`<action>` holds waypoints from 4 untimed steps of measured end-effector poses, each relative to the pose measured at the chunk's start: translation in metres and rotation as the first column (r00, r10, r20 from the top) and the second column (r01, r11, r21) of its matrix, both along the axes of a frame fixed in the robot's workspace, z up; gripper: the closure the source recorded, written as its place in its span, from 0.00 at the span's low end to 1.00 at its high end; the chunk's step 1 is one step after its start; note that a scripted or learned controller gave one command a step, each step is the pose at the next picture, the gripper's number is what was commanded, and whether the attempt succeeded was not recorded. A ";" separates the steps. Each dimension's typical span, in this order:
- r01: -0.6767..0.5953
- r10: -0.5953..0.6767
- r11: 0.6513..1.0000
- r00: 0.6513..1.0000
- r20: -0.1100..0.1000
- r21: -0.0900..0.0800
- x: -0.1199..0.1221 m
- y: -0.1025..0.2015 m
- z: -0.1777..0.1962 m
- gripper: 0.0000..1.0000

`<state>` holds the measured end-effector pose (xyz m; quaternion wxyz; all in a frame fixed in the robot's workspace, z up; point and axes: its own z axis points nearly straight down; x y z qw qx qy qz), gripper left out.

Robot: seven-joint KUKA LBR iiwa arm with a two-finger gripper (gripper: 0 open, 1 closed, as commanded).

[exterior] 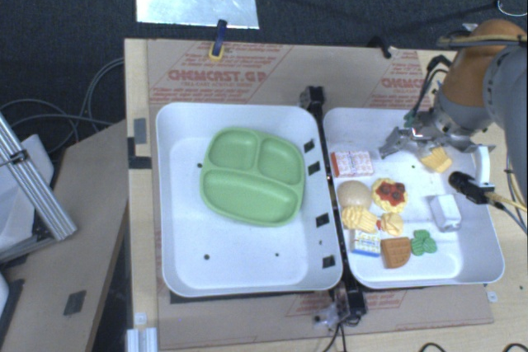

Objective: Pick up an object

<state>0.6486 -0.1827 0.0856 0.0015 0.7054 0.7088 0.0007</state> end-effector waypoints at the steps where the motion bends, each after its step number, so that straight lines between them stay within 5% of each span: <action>1: -0.002 0.002 1.000 1.000 0.003 -0.001 0.001 0.000 0.011 1.00; 3: 0.000 0.000 1.000 1.000 0.002 0.000 0.002 0.006 0.119 1.00; 4: 0.000 0.000 1.000 1.000 0.001 0.001 0.003 0.006 0.140 1.00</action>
